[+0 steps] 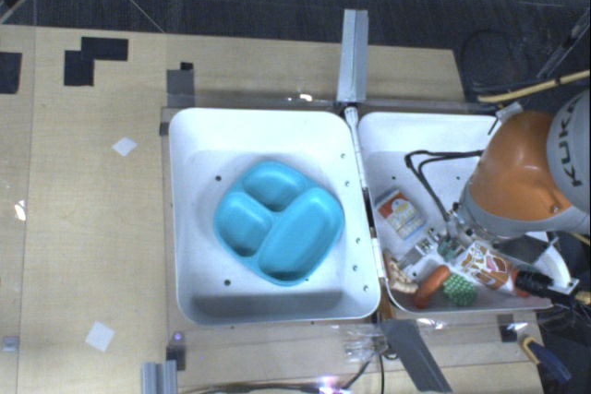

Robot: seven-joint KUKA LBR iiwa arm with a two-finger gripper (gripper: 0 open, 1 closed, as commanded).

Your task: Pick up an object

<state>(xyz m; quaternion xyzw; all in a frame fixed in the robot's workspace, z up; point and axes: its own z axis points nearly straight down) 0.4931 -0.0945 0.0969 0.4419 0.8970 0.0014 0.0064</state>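
Note:
The arm reaches into the right bin from the right, its orange band above the wrist. My gripper hangs low over a cluster of small items near the bin's front. Just under it lie a red sausage-shaped piece, a green textured item and a red-and-white packet. A small orange-and-white carton lies to the gripper's left. Nothing is visibly held between the fingers.
The left bin holds a blue three-compartment plate. A black cable loops across the back of the right bin. A metal divider post stands behind the two bins. Wooden bench surface spreads to the left.

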